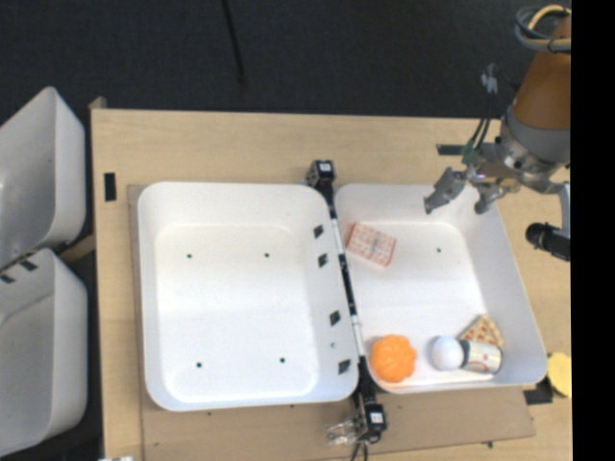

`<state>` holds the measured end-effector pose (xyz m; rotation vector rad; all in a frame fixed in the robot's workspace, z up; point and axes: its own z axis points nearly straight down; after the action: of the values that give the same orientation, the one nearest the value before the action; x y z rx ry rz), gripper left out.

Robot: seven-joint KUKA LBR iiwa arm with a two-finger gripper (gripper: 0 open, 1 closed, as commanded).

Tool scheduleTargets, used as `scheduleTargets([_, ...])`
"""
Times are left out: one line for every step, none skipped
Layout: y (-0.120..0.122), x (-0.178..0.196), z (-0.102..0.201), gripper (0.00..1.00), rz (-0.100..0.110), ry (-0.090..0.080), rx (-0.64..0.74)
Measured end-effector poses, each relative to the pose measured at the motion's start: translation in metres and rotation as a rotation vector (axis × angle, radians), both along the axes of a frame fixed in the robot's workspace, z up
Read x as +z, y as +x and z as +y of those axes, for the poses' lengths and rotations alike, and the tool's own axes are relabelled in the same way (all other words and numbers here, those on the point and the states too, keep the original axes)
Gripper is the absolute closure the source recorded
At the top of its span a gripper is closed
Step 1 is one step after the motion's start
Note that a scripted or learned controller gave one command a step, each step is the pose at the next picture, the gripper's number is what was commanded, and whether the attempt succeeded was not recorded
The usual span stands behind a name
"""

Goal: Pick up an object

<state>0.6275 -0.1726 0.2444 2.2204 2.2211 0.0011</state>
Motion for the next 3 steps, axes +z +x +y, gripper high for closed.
scheduleTargets([0.001, 0.011, -0.001, 1.0, -0.002, -0.001, 0.003])
scheduleTargets([-0.004, 0.079, 0.058, 1.0, -0.003, -0.001, 0.004])
scheduleTargets([-0.033, 0.147, 0.116, 1.0, -0.002, 0.0, 0.004])
